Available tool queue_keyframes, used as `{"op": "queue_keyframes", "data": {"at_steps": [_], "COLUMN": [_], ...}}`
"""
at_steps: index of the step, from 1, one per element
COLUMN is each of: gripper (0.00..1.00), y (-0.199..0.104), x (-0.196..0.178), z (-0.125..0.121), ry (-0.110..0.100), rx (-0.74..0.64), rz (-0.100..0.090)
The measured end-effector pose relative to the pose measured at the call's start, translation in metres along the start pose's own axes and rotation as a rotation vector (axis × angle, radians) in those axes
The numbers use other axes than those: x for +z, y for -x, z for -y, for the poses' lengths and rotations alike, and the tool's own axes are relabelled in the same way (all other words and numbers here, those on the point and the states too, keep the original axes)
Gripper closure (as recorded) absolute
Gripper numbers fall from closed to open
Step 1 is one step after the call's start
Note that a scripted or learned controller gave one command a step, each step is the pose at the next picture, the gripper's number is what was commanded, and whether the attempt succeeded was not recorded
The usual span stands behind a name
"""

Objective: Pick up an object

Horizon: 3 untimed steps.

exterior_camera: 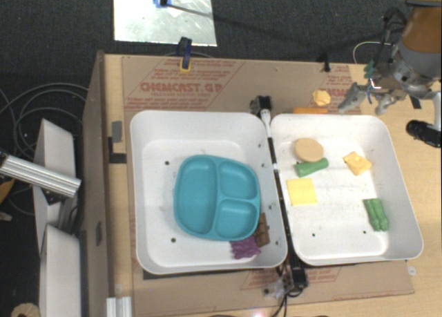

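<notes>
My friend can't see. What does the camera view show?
The robot's hand hovers above the far edge of the right bin, which holds toy foods like a cookie and cheese. The left bin holds a blue plate.

The table (207, 84) is a brown cardboard-covered surface with red printed lettering. Directly on it sit two shallow white plastic bins side by side: the left bin (155, 170) and, touching it, the right bin (397, 191). Behind the right bin lie a small yellow lump (321, 97) and an orange stick (310, 110).
</notes>
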<state>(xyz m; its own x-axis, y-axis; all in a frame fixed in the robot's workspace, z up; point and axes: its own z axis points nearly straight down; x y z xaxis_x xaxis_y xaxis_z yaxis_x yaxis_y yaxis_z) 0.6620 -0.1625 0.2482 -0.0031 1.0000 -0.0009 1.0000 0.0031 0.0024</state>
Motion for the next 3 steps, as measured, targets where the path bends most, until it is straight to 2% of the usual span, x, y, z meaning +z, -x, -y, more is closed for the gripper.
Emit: {"op": "queue_keyframes", "data": {"at_steps": [1,2,3], "gripper": [0.0,0.0,0.0], "y": [-0.066,-0.047,-0.069], "x": [0.116,0.166,0.164], "z": [0.069,0.021,0.043], "ry": [-0.014,0.002,-0.003], "rx": [-0.004,-0.003,-0.004], "rz": [-0.006,0.0,-0.002]}}
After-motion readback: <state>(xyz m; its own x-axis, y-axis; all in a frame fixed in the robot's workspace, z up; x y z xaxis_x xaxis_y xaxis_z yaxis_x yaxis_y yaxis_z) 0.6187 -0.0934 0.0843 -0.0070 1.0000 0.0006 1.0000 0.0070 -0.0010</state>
